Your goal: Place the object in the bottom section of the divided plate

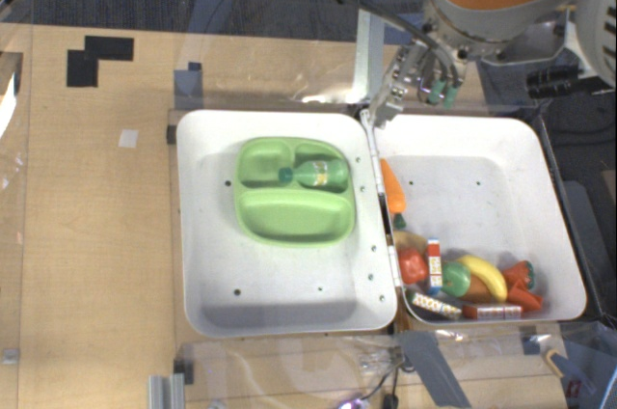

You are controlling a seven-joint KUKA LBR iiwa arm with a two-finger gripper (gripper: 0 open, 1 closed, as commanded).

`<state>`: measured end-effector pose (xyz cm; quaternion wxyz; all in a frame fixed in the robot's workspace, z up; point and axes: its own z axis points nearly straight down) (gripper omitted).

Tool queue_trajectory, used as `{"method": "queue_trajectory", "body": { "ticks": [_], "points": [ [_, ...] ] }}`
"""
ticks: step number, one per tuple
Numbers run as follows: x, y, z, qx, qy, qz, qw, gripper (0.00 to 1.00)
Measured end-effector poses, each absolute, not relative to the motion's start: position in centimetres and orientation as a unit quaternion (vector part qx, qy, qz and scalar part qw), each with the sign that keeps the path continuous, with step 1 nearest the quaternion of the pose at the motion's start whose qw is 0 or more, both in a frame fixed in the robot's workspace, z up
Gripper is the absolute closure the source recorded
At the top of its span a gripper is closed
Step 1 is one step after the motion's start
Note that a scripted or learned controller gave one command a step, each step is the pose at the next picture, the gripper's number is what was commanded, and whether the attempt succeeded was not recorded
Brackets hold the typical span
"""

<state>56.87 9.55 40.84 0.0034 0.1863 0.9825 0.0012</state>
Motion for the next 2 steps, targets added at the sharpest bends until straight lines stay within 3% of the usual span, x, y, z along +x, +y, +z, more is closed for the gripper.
{"method": "queue_trajectory", "body": {
  "ticks": [1, 2],
  "points": [
    [49.95, -0.02, 43.39, 0.299, 0.954, 0.0006, 0.003, 1.0],
    [49.04, 0.83, 43.43, 0.407, 0.914, 0.0002, 0.002, 1.0]
  ]
}}
